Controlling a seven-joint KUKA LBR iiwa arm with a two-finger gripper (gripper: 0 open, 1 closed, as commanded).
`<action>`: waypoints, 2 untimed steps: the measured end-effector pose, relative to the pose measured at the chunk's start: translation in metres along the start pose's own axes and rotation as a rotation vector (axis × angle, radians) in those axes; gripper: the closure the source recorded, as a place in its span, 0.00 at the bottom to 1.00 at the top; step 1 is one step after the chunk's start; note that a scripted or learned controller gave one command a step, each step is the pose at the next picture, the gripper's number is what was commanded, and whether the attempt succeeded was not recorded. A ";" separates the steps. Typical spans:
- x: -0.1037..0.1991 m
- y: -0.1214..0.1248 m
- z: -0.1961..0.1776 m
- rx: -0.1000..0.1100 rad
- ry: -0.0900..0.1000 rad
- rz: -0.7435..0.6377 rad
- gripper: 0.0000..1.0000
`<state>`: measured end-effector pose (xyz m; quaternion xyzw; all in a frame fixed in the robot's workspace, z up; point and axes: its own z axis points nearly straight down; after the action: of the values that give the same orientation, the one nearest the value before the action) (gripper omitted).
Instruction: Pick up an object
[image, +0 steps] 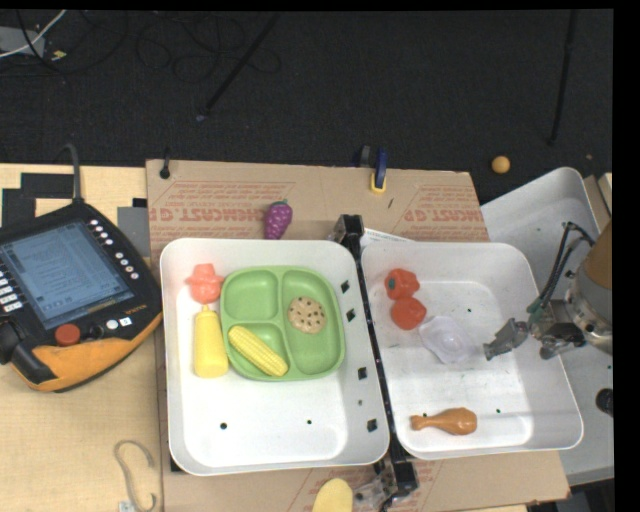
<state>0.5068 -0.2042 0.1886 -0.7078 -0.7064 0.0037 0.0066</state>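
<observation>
Two white bins sat side by side on tabletop. Left bin held one green tray, one cookie, one corn cob, one yellow bottle, one pink toy. Right bin held one red pepper, one clear cup, one drumstick. Tool hovered at right bin's right edge, fingers spread, holding nothing. Cup lay just left of tool; drumstick nearer bin's front edge.

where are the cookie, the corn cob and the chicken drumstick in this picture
round chocolate-chip toy cookie (307, 315): camera view, centre of its top face
yellow plastic corn cob (258, 350): camera view, middle of the cob
brown plastic chicken drumstick (455, 421): camera view, the thick meaty end
</observation>
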 end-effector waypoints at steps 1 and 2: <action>0.000 0.003 -0.007 -0.012 -0.003 -0.002 0.00; -0.001 0.003 0.037 -0.008 -0.002 -0.004 0.00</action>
<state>0.5089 -0.2046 0.1519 -0.7064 -0.7078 0.0013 0.0031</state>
